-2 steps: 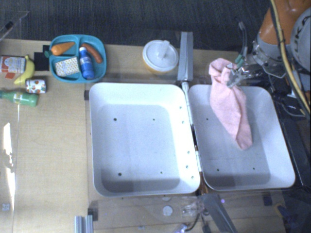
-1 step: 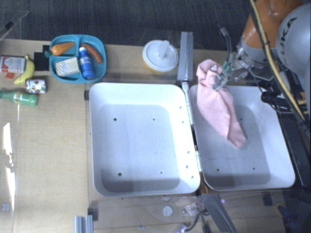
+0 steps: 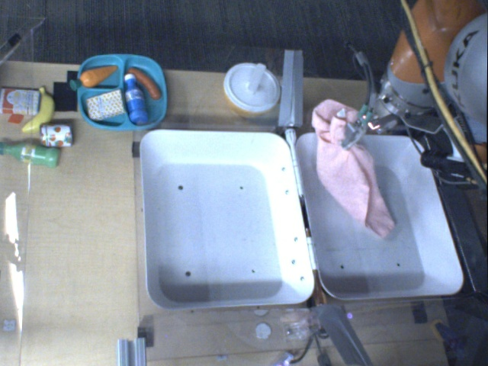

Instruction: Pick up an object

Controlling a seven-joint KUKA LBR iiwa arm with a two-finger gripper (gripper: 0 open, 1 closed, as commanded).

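Note:
A pink cloth (image 3: 352,183) hangs over the right bin (image 3: 427,277), bunched at its top near the bin's back left corner and trailing down toward the bin's middle. My gripper (image 3: 353,134) reaches in from the right and is shut on the cloth's bunched upper end, with the fabric pinched between its fingers. The cloth's lower tip looks to rest on or just above the bin floor.
The left bin (image 3: 221,219) sits beside the right one, with a metal divider post (image 3: 289,90) at the back between them. Behind it stand a white lidded cup (image 3: 252,88) and a blue tray (image 3: 156,101) of toy food. A banana (image 3: 42,109), a can (image 3: 56,135) and a green bottle (image 3: 30,154) lie at far left.

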